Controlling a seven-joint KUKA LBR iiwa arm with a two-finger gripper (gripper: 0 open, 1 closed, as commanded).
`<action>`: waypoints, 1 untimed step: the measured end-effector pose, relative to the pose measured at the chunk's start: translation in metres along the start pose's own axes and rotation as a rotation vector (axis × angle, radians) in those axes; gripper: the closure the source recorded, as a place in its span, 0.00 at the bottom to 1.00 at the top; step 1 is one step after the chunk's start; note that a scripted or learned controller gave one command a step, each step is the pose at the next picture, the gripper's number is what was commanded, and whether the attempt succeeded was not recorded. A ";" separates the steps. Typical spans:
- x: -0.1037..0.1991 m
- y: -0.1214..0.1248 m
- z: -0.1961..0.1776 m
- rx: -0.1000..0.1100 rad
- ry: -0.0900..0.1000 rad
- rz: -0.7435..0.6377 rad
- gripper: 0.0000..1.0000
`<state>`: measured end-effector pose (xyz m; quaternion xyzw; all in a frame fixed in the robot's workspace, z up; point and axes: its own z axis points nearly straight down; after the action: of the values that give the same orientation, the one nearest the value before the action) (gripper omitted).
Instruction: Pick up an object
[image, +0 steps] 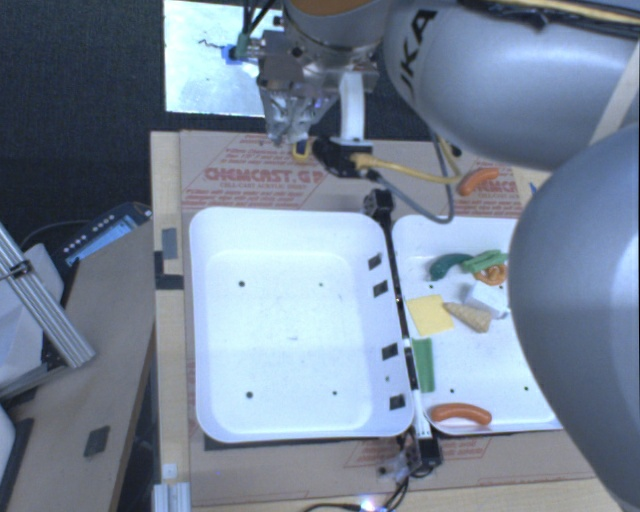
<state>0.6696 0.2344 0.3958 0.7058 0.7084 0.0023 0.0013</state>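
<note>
My gripper (287, 128) hangs high over the cardboard behind the left bin (205, 300), away from every object. The right bin (500, 395) holds several items: a yellow square block (430, 315), a tan wedge (470, 317), a green curved piece (448, 265), a green and orange piece (489, 262), a green stick (423, 365) along the left wall and an orange sausage (460, 413) at the front rim. The arm's big grey body hides the bin's right part.
Another orange sausage (478, 180) lies on the cardboard behind the right bin. A yellow cable (400, 170) runs from the wrist across the back. Black clips (385, 290) line the divider between the bins. A metal rail (45, 315) stands at the far left.
</note>
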 end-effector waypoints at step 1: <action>-0.018 -0.001 -0.081 -0.006 0.002 0.003 1.00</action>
<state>0.6686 0.2163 0.4772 0.7069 0.7073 0.0049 0.0027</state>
